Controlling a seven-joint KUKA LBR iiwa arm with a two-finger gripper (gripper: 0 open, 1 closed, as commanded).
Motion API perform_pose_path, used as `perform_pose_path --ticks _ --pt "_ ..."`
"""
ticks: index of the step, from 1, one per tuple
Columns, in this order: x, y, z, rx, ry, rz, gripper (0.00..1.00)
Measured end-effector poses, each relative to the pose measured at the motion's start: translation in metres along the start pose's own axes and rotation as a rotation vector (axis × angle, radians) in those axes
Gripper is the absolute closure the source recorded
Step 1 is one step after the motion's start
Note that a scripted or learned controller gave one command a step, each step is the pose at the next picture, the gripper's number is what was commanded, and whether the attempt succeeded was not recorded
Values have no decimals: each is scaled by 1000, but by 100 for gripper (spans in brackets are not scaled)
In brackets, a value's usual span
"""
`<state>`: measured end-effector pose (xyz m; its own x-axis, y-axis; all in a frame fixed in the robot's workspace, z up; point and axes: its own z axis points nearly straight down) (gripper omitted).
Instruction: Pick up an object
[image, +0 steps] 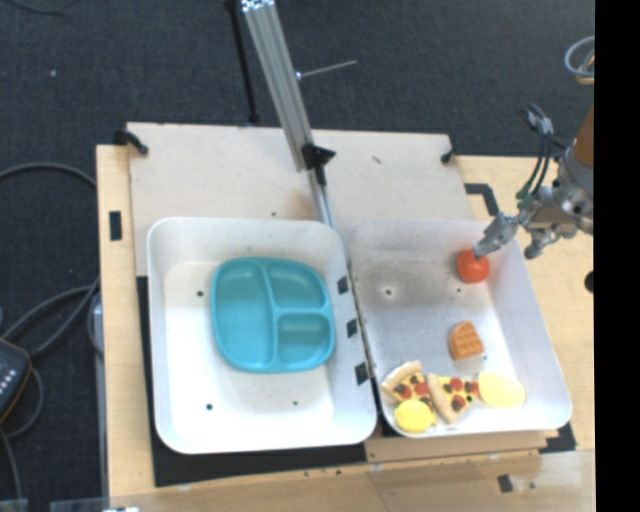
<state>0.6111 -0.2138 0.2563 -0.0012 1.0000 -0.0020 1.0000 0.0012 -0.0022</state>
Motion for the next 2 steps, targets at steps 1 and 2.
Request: perform_pose_path --ticks 1,2 --pt "2 3 43 0 0 1 0" --pt "-2 0 106 3 1 2 0"
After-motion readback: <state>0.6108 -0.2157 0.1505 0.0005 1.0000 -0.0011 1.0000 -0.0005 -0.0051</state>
